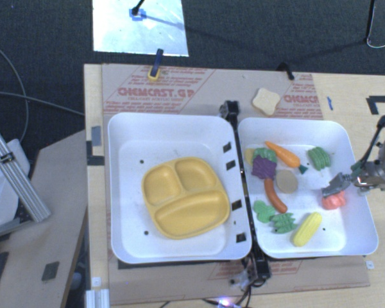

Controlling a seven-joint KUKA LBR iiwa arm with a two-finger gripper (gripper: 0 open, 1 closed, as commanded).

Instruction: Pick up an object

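Dark carpet floor, bench point(179, 85) with cardboard sheet on top. Left bin point(125, 172) holds yellow divided plate point(185, 196). Right bin point(356, 226) holds toy food: corn point(307, 229), sausage point(274, 196), carrot point(282, 153), purple grapes point(264, 167), green bits. Gripper point(335, 187) low at right bin's right side, just above red-orange piece point(333, 201), likely target. Can't tell if it's spread or clamped. Nothing visibly held. Judgement: reach done, grasp and lift not yet. Bread slice point(265, 101) lies outside bins.
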